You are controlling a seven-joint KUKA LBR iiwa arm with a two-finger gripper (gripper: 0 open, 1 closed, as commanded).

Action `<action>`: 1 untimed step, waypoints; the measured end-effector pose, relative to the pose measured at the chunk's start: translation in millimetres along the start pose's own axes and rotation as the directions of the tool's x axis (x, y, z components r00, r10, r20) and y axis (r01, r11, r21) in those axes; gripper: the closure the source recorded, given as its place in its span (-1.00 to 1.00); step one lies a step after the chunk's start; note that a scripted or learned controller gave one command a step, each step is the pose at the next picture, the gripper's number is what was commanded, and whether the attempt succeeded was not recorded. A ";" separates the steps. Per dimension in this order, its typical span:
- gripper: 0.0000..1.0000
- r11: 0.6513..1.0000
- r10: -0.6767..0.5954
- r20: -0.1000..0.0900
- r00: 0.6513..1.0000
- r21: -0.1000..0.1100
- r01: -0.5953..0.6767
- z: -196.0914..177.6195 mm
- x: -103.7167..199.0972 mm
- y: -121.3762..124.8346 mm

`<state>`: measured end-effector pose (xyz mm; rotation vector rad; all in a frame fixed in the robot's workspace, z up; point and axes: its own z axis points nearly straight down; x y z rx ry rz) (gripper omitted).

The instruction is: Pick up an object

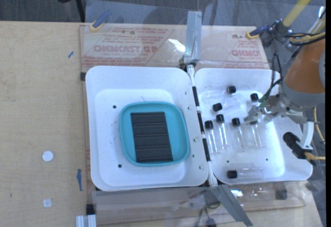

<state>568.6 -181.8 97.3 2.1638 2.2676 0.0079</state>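
Several clear vials with black caps lie scattered in the right bin. One vial is near the back, another vial lies by the left wall, and a third vial rests near the front. My gripper hangs low over the right bin's middle, reaching in from the right. It sits just right of a vial and beside another black cap. I see nothing lifted.
The left bin holds a teal tray with a black ribbed block in it. A clear plastic sheet stands behind both bins. The grey and orange arm covers the right bin's far right side.
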 end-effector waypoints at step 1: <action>1.00 1.000 -0.030 0.000 1.000 0.006 0.030 -124.8 37.6 65.3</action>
